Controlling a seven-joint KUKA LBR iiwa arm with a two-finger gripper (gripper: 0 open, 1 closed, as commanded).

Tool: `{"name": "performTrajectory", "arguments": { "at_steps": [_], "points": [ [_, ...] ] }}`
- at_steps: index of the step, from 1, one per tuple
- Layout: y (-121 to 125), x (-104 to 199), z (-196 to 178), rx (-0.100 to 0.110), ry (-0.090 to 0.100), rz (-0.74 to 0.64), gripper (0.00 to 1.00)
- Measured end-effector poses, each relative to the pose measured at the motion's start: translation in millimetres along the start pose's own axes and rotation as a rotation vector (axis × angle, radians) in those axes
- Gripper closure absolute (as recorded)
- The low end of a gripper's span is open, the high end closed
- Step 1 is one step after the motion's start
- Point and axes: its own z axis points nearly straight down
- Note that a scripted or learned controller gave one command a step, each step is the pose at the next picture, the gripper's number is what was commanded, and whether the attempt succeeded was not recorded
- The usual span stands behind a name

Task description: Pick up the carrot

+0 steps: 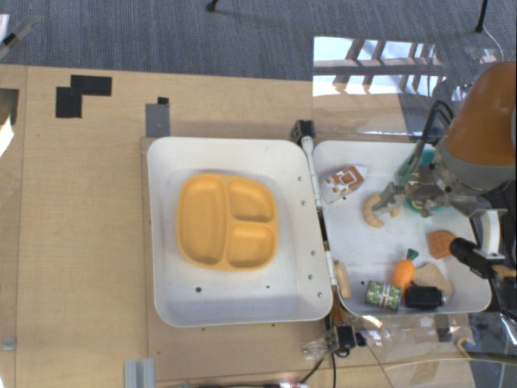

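Spanning the frame, the counter (73, 257) carries two white bins; the left bin (234, 305) holds a yellow tray (228, 221). At right, the claw (393, 200) (fingers perhaps apart, cannot tell) hovers above the carrot (403, 272), lower right.

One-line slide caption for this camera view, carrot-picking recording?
KUKA arm over the right bin; the carrot lies untouched near its front edge, and a yellow divided plate sits in the left bin.
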Motion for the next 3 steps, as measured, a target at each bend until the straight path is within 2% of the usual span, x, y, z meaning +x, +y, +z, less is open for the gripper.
{"name": "performTrajectory", "arguments": {
  "at_steps": [1, 2, 3],
  "points": [
    [-53, -61, 84, 0.005, -0.003, -0.109, 0.0],
    [-48, -50, 123, -0.004, -0.001, -0.217, 0.0],
    [-44, -48, 111, -0.016, -0.001, -0.221, 1.0]
  ]
}}
